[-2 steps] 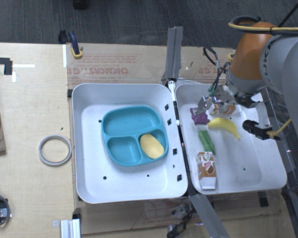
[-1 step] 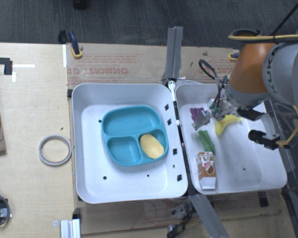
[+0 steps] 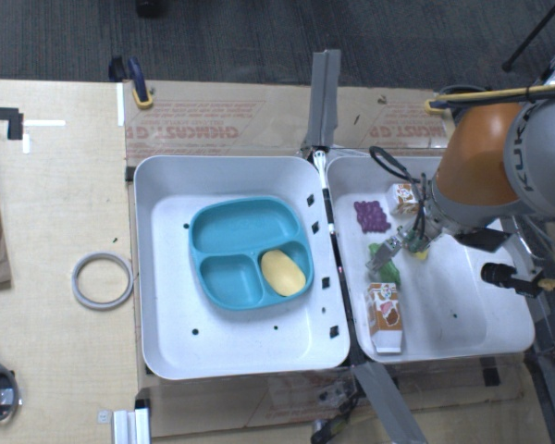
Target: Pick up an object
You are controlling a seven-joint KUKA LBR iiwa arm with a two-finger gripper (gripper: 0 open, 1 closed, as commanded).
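The gripper (image 3: 400, 246) hangs over the green toy (image 3: 385, 259), perhaps touching; finger state I cannot tell; descend squarely before closing.

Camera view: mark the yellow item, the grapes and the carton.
Yellow item (image 3: 283, 272), camera view, middle of its top.
Grapes (image 3: 371, 215), camera view, centre of the purple bunch.
Carton (image 3: 385, 315), camera view, middle of its printed face.

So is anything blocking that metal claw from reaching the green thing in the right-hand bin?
Nothing visible stands in the way. The gripper hangs right at the green object in the right bin. The purple grapes lie beyond it and the carton nearer the camera, both apart from it.
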